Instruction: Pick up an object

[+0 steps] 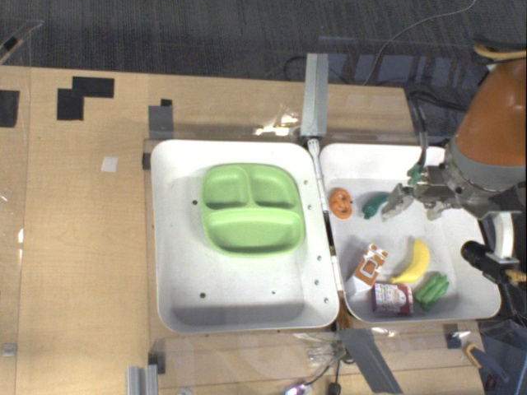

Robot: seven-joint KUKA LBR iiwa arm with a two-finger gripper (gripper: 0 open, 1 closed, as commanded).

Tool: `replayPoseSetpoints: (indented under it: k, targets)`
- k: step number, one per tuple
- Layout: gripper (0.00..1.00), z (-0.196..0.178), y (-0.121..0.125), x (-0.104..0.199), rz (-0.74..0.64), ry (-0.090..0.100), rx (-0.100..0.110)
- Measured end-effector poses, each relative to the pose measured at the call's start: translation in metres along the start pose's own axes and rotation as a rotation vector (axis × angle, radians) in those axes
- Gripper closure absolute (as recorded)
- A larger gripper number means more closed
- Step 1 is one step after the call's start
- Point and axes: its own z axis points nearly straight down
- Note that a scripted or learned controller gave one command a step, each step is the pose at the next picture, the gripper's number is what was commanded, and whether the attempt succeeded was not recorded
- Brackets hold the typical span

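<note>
The dark green object (375,205) nearest the claw lies toward the far side of the right bin (387,157), just right of the small orange toy (340,203). The claw (416,202) hangs low beside it, fingers spread with nothing between them, likely lined up for a grab. Nearer sit a banana (413,262), a purple-lidded can (391,298) and a green pepper (432,289). The left bin (177,245) holds a green divided plate (251,208).

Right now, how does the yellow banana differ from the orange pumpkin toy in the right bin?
The curved yellow banana is long and lies near the bin's middle; the round orange pumpkin toy is squat and sits against the left wall. The banana looks larger. Both rest in the right white bin, neither at the tool.
</note>
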Motion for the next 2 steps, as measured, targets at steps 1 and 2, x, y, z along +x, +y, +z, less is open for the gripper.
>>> replayPoseSetpoints:
  k: [1, 2]
  targets:
    - [0.0, 0.082, -0.042, -0.057, 0.149, 0.0, 0.001]
    - [0.0, 0.142, -0.025, -0.077, 0.151, -0.001, -0.011]
